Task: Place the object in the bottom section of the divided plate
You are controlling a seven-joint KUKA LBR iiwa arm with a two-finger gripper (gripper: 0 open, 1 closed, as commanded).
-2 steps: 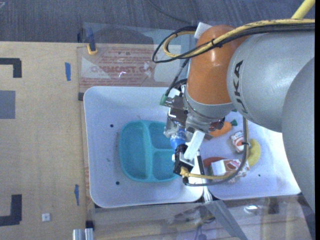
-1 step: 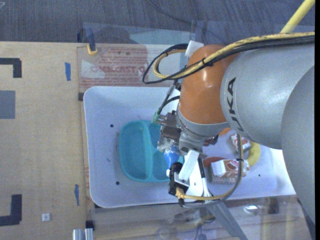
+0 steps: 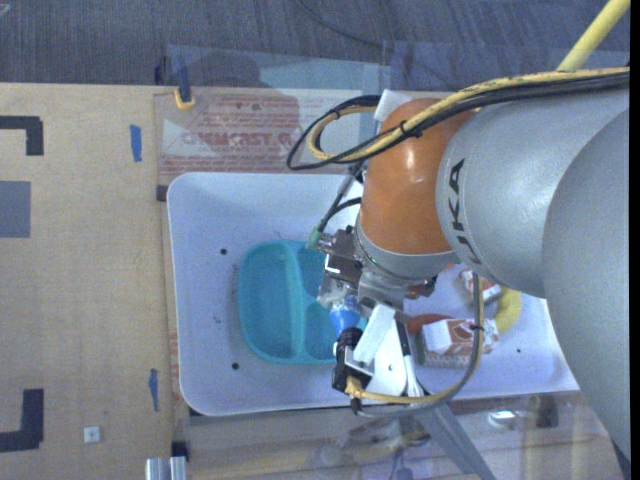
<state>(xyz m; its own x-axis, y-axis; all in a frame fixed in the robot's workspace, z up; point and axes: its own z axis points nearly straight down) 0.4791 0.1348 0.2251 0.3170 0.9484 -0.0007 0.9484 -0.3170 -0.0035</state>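
Fingers (image 3: 340,313) of the arm's gripper sit low over the right rim of the teal divided plate (image 3: 280,303), and we see a small blue object (image 3: 345,318) right at them; we cannot tell how far apart they stand or whether they truly clasp it, since the wrist hardware crowds the spot. We count one arm (image 3: 520,178), grey, with one orange band (image 3: 405,183) above the wrist, reaching in from the right and bent steeply down so that its bulk covers much of the white bin (image 3: 200,268). We count one bin in sight, lying on the desk (image 3: 80,268), and one divided plate inside it, toward its left half, with a ridge splitting the plate into sections. The blue object hangs at the plate's right edge, near the section closest to the bin's lower wall. Beside the wrist, to the right, we count one red-and-white packet (image 3: 450,336) on the bin floor and one yellow item (image 3: 510,310) partly hidden under the arm. One yellow cable (image 3: 600,23) runs off to the upper right, and black cables (image 3: 330,133) loop above the orange band.
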